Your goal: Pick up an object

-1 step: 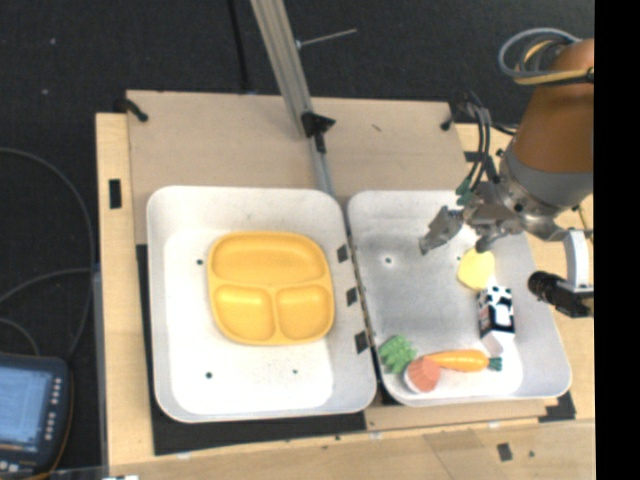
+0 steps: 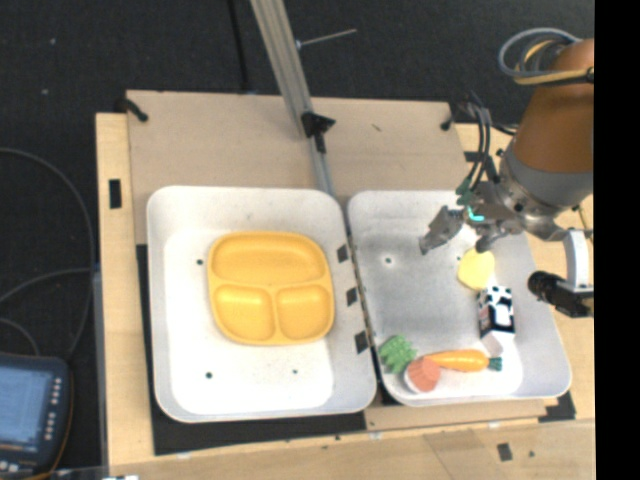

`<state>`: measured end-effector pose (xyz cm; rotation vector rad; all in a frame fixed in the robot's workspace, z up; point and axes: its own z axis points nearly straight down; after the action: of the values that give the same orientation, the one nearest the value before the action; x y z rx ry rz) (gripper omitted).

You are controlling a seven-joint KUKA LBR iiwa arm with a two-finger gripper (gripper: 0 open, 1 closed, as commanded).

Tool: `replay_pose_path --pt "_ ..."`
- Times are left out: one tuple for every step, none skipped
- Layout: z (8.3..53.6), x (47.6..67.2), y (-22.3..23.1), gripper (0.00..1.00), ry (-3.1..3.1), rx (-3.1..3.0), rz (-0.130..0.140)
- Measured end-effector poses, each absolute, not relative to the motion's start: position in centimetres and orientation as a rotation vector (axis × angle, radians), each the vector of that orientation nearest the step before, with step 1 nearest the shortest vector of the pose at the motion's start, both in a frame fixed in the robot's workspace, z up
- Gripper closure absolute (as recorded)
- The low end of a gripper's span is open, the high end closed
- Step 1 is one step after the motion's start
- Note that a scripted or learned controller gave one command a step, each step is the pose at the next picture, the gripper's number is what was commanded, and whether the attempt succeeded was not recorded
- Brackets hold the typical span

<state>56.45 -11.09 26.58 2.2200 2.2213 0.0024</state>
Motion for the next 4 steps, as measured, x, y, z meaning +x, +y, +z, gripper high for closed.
replay_pose_path --pt "22.2 56.9 -11.2 0.0 2.22 2.225 -0.005" --pt "18.0 57.0 -11.4 0.0 2.221 2.224 -0.005" --pt "13.6 56.4 -11.8 0.0 2.221 2.224 -0.006" --pt "14.9 56.6 -11.9 1.0 2.212 2.227 0.003"
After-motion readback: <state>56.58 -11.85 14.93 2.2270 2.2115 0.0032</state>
